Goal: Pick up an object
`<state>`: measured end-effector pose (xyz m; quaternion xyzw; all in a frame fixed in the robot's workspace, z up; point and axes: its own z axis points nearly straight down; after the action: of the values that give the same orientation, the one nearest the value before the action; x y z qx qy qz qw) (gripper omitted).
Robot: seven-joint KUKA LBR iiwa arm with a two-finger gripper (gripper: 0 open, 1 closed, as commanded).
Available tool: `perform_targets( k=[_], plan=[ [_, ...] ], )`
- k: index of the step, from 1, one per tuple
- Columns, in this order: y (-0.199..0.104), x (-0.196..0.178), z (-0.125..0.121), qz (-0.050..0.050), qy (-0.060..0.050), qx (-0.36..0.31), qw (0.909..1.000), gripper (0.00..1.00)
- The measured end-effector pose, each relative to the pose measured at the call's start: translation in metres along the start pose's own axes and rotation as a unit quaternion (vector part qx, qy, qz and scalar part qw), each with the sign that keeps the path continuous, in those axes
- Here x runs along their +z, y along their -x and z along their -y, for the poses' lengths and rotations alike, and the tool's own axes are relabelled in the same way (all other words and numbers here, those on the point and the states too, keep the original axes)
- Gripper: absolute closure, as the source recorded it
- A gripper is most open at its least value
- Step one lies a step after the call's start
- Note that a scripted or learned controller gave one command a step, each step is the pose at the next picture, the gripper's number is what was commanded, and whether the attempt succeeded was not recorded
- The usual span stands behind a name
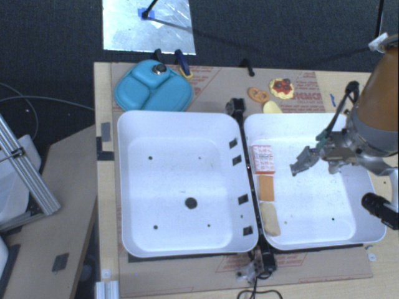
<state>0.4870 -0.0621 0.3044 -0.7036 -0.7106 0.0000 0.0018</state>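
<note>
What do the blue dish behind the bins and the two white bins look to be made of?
The blue dish looks like moulded plastic with a smooth, slightly glossy finish, given its rounded compartments and soft highlights. The left bin and right bin look like thin formed plastic, matte white, with rounded corners; painted metal can't be excluded.

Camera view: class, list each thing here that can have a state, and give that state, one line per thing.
gripper: above the right bin, nothing seen between its fingers.
right bin: holds three flat items along its left wall.
left bin: upright on the bench.
blue lidded tray: closed, behind the left bin.
</note>
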Motion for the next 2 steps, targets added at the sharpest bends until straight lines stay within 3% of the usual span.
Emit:
perform_targets(
  k=[1,2],
  plan=[
    [0.025,0.142,0.003,0.001,-0.005,0.006,1.0,0.0],
    [0.023,0.124,-0.001,0.002,0.004,0.004,1.0,1.0]
  ],
)
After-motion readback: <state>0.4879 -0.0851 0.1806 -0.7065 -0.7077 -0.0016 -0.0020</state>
